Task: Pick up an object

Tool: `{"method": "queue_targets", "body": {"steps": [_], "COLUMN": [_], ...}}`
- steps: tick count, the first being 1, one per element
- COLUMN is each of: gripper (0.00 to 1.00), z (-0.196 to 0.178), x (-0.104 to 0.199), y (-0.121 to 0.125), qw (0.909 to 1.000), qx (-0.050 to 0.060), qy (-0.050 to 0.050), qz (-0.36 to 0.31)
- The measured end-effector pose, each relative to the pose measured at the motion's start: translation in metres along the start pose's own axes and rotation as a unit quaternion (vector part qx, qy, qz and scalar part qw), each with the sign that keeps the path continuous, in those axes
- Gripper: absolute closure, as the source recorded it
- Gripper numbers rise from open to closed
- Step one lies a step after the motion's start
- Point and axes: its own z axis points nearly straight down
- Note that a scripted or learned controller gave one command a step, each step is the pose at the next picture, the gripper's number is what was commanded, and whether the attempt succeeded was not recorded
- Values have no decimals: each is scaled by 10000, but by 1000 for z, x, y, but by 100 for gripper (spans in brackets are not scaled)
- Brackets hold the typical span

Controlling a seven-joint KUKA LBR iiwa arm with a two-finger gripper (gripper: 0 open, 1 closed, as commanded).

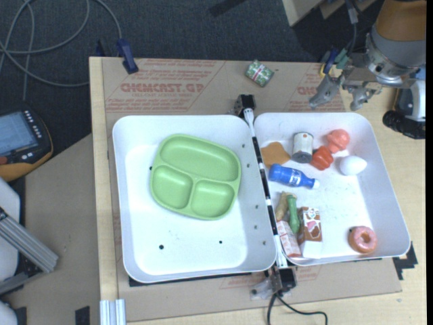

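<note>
We see a green 3-compartment plate (196, 177) in the left bin (128, 202). The right bin (389, 202) holds a blue bottle (291, 177), a small can (302, 146), a white egg (352, 165) and a donut (362, 239). Beyond its far edge hangs the gripper (342, 95), fingers spread apart, holding nothing.

Off-task items you have in view:
- Board (176, 87), brown, printed in red, under both bins.
- Blue clamp (126, 55) on the board's far left corner.
- Green packet (259, 73) near the board's far edge, apart from the bins.
- Black clip (245, 103) at the far end of the seam between the bins.
- Grey cable (40, 19) looped on the floor, far left.
- Pendant (20, 137) off the board's left edge.
</note>
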Motion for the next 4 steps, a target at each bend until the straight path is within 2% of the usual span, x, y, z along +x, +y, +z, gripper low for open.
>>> {"method": "queue_targets", "body": {"steps": [1, 2, 3, 4], "gripper": [0, 0, 100, 100], "z": [92, 166, 155, 132], "x": [-43, -50, -50, -110], "y": [-14, -20, -21, 15], "qw": [10000, 10000, 10000, 10000], "qx": [9, -73, -46, -13], "qy": [-3, -19, -14, -12], "qz": [7, 3, 1, 4]}}
